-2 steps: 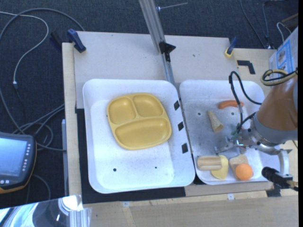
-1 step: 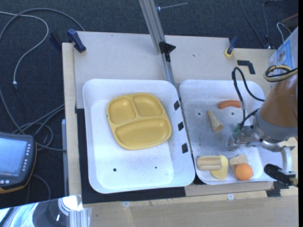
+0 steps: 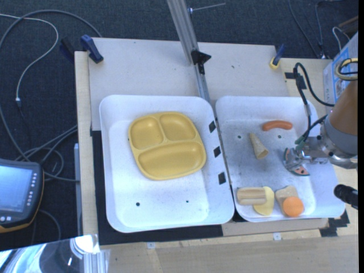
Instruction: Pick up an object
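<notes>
Bench [image 3: 142, 67]: pale speckled board, blue clamp [image 3: 91, 48] at far left corner, yellow-and-blue clamp [image 3: 277, 57] at far right. Dark carpet floor [image 3: 45, 4] all round, loose cables across it; screen device [image 3: 17, 192] at near left. Slanting metal pole [image 3: 182, 19] from far edge down to the seam between bins.

Left bin [image 3: 170, 209]: white, shallow. Contents: one yellow divided plate [image 3: 166, 145], three compartments, toward far side.

Right bin [image 3: 244, 110]: white, shallow, touching left bin. Contents, far to near: orange sausage [image 3: 277, 125]; tan cone [image 3: 259, 145] lying on its side, mid-bin; along near edge, tan bread-like block [image 3: 251, 195], yellow piece [image 3: 264, 207] touching it, beige block [image 3: 285, 194] and orange ball [image 3: 293, 207] just beside.

Arm [image 3: 344, 124]: grey, entering from right. Gripper [image 3: 297, 162]: low over right side of right bin, near of sausage, right of cone. Finger spread: cannot tell. Nothing visibly held.
</notes>
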You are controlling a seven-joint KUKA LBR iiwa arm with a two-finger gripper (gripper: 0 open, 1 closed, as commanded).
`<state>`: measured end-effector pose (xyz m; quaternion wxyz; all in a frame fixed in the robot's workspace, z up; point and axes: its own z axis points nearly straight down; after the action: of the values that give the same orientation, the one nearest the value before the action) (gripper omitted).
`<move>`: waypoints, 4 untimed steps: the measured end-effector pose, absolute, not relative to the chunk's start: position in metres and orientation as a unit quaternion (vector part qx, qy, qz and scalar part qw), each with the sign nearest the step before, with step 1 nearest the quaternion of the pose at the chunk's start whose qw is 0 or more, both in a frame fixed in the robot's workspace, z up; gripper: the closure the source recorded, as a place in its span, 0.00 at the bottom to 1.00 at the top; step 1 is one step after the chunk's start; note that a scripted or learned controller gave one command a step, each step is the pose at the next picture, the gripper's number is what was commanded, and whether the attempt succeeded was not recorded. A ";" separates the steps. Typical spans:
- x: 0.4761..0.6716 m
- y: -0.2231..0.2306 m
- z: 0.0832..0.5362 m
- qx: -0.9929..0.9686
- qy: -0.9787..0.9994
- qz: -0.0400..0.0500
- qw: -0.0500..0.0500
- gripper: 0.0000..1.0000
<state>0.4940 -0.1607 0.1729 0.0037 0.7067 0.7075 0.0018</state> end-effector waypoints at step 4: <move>0.519 -0.081 0.268 0.705 0.709 0.000 -0.003 1.00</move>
<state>0.5195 -0.0809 0.2680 -0.0030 0.7048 0.7094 -0.0002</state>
